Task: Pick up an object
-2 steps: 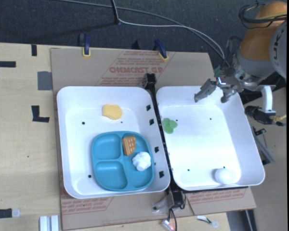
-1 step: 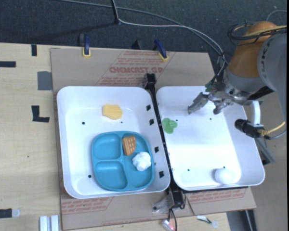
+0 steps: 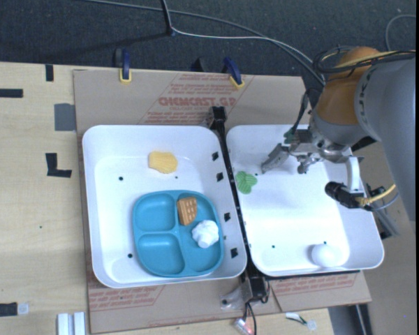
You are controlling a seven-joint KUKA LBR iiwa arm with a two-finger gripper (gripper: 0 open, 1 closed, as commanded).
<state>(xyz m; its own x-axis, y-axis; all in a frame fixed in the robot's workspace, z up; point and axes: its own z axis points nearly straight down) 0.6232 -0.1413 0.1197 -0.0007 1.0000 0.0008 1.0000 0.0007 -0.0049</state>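
My gripper (image 3: 286,164) hangs over the upper middle of the right bin (image 3: 293,222), its fingers spread open with nothing between them. A small green object (image 3: 246,181) lies just left of and below the gripper, against the bin's left wall. A white round object (image 3: 328,255) rests near the right bin's front edge, well away from the gripper. In the left bin (image 3: 105,187) a yellow piece (image 3: 163,162) lies at the back. A blue divided plate (image 3: 157,246) holds a tan waffle-like piece (image 3: 187,209) and a white lump (image 3: 205,234).
The divider (image 3: 228,187) between the two bins runs close to the green object. The arm's grey body and orange band (image 3: 342,96) fill the upper right. Cables (image 3: 349,194) hang beside the wrist. Clamps (image 3: 125,67) hold the cardboard at the back.
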